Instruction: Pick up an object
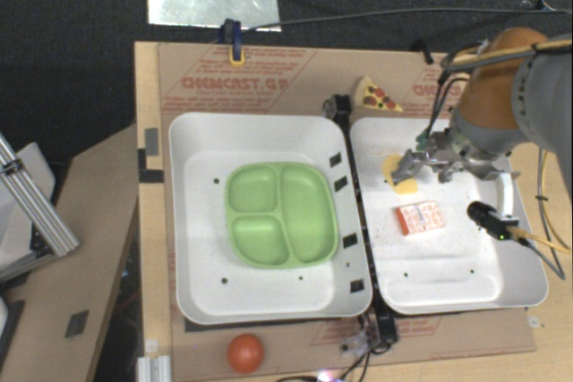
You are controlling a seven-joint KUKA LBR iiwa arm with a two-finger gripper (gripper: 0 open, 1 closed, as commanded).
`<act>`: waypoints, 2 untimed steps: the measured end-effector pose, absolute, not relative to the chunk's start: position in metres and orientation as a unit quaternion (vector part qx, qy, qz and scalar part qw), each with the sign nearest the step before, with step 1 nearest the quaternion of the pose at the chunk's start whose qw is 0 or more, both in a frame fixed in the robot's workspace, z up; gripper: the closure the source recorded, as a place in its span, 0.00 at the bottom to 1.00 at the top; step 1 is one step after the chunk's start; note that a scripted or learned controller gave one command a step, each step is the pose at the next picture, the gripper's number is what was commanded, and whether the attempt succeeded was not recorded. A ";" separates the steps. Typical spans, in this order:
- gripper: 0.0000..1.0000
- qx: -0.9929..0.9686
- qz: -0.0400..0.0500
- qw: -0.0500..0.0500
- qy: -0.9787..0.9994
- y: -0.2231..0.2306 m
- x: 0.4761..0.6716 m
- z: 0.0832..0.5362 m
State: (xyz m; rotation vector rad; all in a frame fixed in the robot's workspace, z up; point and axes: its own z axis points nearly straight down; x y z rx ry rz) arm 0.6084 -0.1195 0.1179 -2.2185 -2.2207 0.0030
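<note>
The arm (515, 94) reaches in over the right bin (448, 282), and its gripper (408, 170) sits low at the bin's upper left, right at a yellow block (400, 174); whether its fingers are spread or closed, or have the block between them, cannot be told from this angle. A red-and-white box (419, 217) lies just below the block on the bin floor, a green tray (280, 214) rests in the left bin (197, 192), a pizza slice (377, 96) lies on the cardboard above the bins, and an orange ball (244, 352) sits below them.
</note>
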 end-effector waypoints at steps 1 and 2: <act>0.00 -0.707 0.000 0.001 -0.708 -0.119 0.608 0.083; 1.00 -0.707 -0.001 -0.002 -0.708 -0.119 0.610 0.096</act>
